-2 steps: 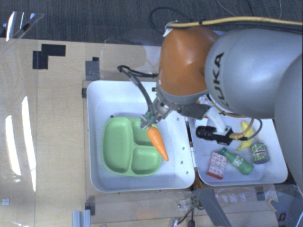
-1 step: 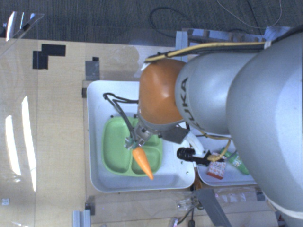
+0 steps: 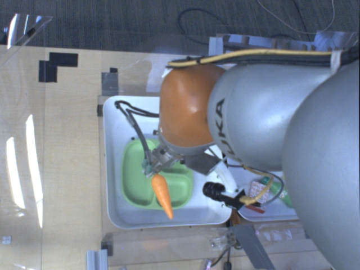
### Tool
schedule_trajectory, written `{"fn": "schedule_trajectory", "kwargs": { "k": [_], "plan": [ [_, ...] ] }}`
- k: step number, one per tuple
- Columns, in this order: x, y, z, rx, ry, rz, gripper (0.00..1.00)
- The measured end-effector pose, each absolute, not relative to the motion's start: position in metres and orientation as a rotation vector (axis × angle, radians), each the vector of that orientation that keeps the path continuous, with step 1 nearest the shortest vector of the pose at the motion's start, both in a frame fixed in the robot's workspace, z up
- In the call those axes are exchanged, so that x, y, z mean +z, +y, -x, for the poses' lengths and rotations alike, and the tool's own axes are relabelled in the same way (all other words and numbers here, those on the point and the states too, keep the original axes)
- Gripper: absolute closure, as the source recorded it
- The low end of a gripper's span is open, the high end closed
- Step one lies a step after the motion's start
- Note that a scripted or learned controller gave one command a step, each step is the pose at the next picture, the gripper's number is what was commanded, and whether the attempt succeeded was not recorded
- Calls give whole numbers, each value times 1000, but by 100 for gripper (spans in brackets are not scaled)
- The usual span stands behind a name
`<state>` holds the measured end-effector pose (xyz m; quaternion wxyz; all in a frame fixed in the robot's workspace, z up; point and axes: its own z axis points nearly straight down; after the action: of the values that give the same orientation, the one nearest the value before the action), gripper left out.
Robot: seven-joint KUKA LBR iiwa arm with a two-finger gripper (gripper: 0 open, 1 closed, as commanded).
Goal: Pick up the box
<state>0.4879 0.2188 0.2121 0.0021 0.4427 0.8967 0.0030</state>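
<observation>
The left bin [image 3: 112,207] holds a shallow green box [image 3: 134,179], open on top like a tray, set toward the near wall of the bin. An orange carrot [image 3: 162,196] lies at the box's right end, its thick end up by my gripper and its tip pointing out over the box's near rim. In the right bin [image 3: 270,218], mostly hidden under my arm, I can make out a small colourful packet [image 3: 257,189] and a bit of something green [image 3: 284,197] beside it. My arm reaches in from the right and bends steeply down, the orange band [image 3: 185,108] hanging over the far half of the left bin. My gripper [image 3: 153,166] is low over the box's right part, right at the carrot's thick end. I cannot tell whether it is apart or closed, nor whether it grips anything. The box lies directly under and to the left of my gripper.
</observation>
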Motion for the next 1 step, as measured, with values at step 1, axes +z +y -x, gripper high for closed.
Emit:
{"fn": "schedule_trajectory", "kwargs": {
  "k": [1],
  "plan": [
    [223,159,-488,8,2780,-1453,100]
  ]
}}
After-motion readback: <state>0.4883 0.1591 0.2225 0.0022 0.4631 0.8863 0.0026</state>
